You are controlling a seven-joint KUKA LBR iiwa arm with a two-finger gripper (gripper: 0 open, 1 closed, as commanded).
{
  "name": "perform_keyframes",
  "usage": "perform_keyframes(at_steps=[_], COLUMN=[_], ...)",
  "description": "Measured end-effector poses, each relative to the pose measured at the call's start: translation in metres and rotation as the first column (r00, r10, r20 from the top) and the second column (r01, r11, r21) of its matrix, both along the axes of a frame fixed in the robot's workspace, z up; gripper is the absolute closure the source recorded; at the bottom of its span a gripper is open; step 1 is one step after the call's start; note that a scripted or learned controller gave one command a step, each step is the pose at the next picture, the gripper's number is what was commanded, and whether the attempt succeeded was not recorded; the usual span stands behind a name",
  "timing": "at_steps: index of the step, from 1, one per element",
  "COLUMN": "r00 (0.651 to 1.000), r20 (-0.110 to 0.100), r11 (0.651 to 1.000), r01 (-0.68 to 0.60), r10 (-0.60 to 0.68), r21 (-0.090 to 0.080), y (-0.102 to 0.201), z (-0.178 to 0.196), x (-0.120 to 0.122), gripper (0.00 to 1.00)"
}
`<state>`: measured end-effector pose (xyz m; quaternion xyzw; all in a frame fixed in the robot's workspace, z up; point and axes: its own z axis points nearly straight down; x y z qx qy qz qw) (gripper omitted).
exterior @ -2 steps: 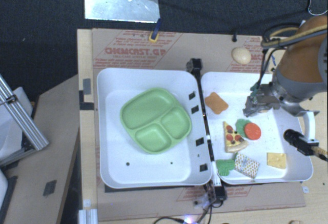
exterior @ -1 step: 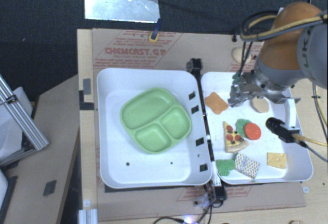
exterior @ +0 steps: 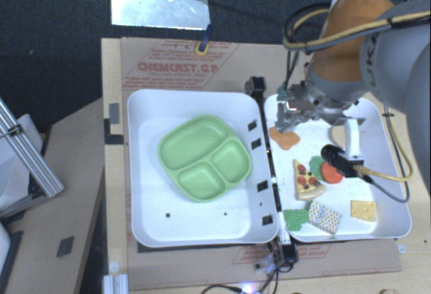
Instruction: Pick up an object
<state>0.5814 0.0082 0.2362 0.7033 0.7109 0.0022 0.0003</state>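
The gripper (exterior: 288, 119) hangs over the upper left part of the right bin (exterior: 390, 222), close to the wall shared with the left bin (exterior: 145, 151). Whether it is spread or pressed together cannot be told from this angle, and nothing is seen in its grasp.

A flat orange piece (exterior: 284, 139) lies on the bin floor just below the gripper, on the near side of it and beside the shared wall. Whether the two touch cannot be told.

Farther toward the near edge lies a pizza slice (exterior: 306, 181), apart from the orange piece. Just right of the slice are a green bit (exterior: 316, 166) and a red round piece (exterior: 331, 173), touching each other. A long white piece (exterior: 351, 141) lies to the right of the gripper. In the near left corner a green leaf (exterior: 295, 218) lies against a patterned block (exterior: 324, 217). A yellow cheese square (exterior: 363, 210) lies alone to their right.

The left bin holds a green divided plate (exterior: 205, 157), set at a slant near its middle. Both bins stand on the table (exterior: 81, 151). The arm's grey body and orange band cover the far right part of the right bin.
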Motion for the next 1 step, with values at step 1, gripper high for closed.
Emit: perform_keyframes(at_steps=[1], r00=[1.000], r20=[-0.002], r11=[1.000], r01=[0.001], r10=[-0.001], r21=[0.000], y=[0.0541], z=[-0.0162], x=[0.0272], gripper=[1.00])
